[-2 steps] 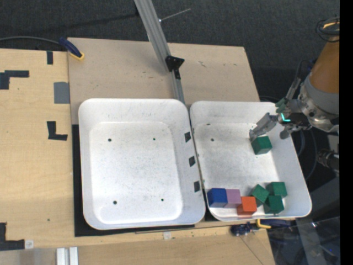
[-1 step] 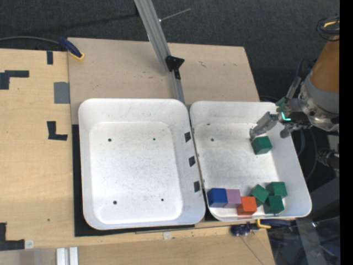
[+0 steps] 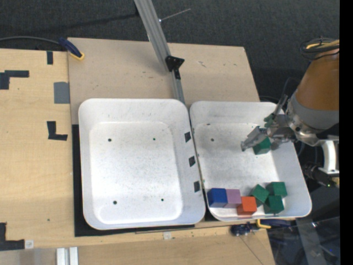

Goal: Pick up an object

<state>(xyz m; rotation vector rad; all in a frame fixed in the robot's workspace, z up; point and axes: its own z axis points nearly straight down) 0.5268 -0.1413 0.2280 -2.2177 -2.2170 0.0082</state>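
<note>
Your target is the green block [image 3: 263,146] sitting between the gripper's [image 3: 259,144] fingers, over the upper right part of the right bin [image 3: 220,123]. You can see the grey fingers closed against it from either side, so the grasp looks real — whether the block rests on the bin floor or is raised off it, you cannot tell from this angle. The arm [image 3: 319,95] comes in from the right edge, its orange band showing above the grey wrist, and the wrist hangs over the bin's right rim.

Look toward the near edge of the same bin and you find the remaining pieces clustered along the front wall: a blue block [image 3: 217,196] furthest left, a pale purple block [image 3: 234,196] touching it, an orange block [image 3: 248,205] just beside that, and then three more green blocks [image 3: 272,195] bunched at the front right corner.

The left bin [image 3: 132,159] lies alongside, its rim pressed against the right bin's rim, showing a speckled white floor with four small dark dots.

Both bins rest on a wooden bench [image 3: 33,148] marked with black tape pieces. A slanted metal rail [image 3: 154,26] runs down from the top — it ends at a black clamp [image 3: 174,63] just above the seam between the bins.
</note>
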